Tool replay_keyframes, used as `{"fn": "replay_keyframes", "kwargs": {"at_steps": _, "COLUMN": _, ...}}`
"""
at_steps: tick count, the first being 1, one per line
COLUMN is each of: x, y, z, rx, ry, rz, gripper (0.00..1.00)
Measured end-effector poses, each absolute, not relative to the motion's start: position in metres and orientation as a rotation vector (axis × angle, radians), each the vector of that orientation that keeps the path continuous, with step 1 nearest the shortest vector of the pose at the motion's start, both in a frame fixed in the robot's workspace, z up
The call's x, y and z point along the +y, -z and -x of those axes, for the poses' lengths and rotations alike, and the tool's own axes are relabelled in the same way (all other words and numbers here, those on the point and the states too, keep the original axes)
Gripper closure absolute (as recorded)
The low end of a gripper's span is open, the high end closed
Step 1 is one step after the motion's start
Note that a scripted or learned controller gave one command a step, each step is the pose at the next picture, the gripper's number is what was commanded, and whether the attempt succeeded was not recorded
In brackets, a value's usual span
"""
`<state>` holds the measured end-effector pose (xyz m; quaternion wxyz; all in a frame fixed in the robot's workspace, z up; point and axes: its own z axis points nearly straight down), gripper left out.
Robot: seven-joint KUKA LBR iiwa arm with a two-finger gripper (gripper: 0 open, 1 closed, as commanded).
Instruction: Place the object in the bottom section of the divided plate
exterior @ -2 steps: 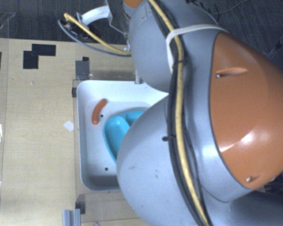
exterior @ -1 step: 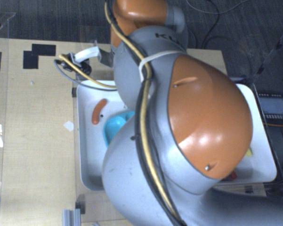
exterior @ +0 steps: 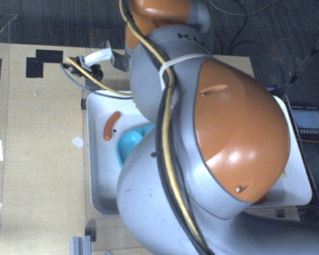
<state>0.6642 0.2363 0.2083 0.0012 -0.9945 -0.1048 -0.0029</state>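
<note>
Arm [exterior: 212, 142] looms over bins, hiding most of scene. Jaws' state: cannot tell. Orange object [exterior: 111, 125] lies in white bin [exterior: 95, 158], beside blue item [exterior: 130, 142]. Divided plate not identifiable. Step unclear, likely reach; next calls for confirmed grasp.

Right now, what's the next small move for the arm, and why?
Probably lift the arm up and clear. Its body covers most of the white bin, leaving just an orange piece and part of a blue object visible, so no placement can be checked.
</note>
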Motion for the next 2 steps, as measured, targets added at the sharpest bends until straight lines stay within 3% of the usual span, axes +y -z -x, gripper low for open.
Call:
{"fn": "replay_keyframes", "kwargs": {"at_steps": 1, "x": 0.235, "y": -0.156, "z": -0.617, "rx": -0.596, "ry": 0.000, "rz": 3.085, "gripper": 1.00}}
{"fn": "replay_keyframes", "kwargs": {"at_steps": 2, "x": 0.235, "y": -0.124, "z": -0.637, "rx": -0.506, "ry": 0.003, "rz": 3.100, "gripper": 1.00}}
